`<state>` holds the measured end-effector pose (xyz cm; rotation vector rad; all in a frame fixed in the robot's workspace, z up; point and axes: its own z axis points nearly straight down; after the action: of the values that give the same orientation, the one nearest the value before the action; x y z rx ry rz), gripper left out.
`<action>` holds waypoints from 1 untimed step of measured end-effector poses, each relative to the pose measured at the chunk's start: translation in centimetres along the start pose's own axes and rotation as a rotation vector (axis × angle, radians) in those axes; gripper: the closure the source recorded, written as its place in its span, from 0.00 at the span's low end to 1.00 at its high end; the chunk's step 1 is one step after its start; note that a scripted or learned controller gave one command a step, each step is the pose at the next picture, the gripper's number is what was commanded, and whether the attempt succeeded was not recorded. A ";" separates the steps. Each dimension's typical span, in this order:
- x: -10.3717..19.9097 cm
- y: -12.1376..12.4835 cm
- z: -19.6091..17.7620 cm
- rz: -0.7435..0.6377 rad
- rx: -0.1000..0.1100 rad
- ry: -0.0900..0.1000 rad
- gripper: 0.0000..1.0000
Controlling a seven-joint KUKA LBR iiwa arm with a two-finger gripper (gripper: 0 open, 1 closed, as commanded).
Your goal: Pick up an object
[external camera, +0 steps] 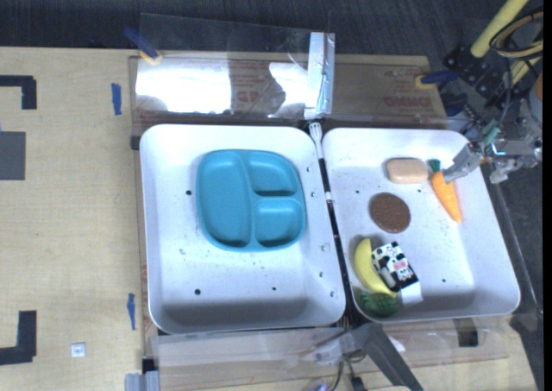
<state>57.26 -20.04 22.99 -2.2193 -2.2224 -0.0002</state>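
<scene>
The right bin point(483, 286) holds an orange carrot point(448, 195) with a green top, a beige bread roll point(406, 171), a brown round cookie point(390, 211), a yellow banana point(367, 265), a black-and-white patterned block point(396, 267) and a green leafy item point(376, 301). My gripper point(463, 162) reaches in over the bin's right rim and its tip sits right at the carrot's upper end, just right of the roll. Whether it touches the carrot is unclear.
The left bin point(164, 234) carries a blue divided plate point(251, 198). A clear plastic sheet point(233, 78) stands behind the bins. The arm's body and cables point(504, 78) crowd the upper right. A ridge point(326, 208) separates the two bins.
</scene>
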 end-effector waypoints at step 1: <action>-1.2 1.7 12.7 0.014 0.006 0.014 0.00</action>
<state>58.98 -21.22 10.31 -2.2245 -2.1964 -0.0087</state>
